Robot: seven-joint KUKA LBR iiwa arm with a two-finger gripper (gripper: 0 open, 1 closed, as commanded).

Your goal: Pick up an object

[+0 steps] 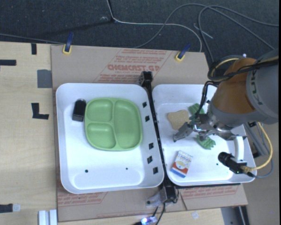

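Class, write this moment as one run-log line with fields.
gripper: open, low in right white bin | holding: nothing seen | nearest: tan flat piece, green leafy toy | left bin: green divided plate

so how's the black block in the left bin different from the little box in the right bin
The black block is plain and dark; the little box is white with orange and blue print. The block sits beside the green divided plate; the box lies apart in its bin, nearer the front. Both are small and boxy.

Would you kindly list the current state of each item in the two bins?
green divided plate: flat, left bin
black block: touching plate's left edge
tan piece: flat, right bin
small carton: flat, right bin
green toy: partly under the gripper
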